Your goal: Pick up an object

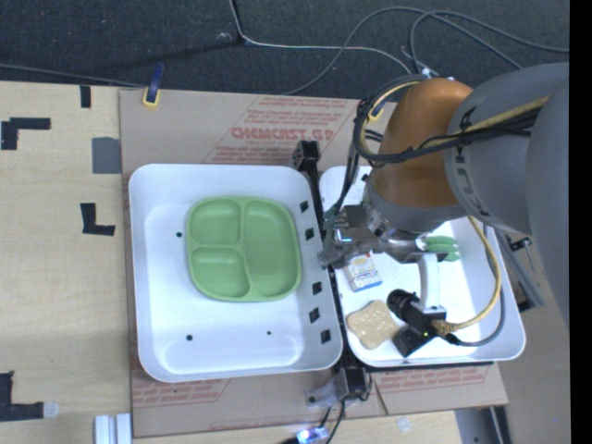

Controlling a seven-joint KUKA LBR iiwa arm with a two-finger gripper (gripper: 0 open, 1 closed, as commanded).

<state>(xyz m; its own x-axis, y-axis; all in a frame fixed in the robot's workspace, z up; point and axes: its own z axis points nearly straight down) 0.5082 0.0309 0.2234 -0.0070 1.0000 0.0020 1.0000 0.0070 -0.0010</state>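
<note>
Grey arm (518, 146) from the right, orange-banded wrist bent low, gripper (344, 240) downward.

A pale wooden worktop (55, 276) carried black tape marks and a sheet of printed brown cardboard (268, 128). Beyond its far edge lay dark grey carpet (111, 17), crossed by thin cables (305, 49). A yellow-and-blue clamp (153, 89) gripped the cardboard's corner.

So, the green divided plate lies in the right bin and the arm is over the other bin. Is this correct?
Not quite. The camera view shows the green divided plate in the left bin, not the right one. The arm is over the other bin, the right bin, as you said.
</note>
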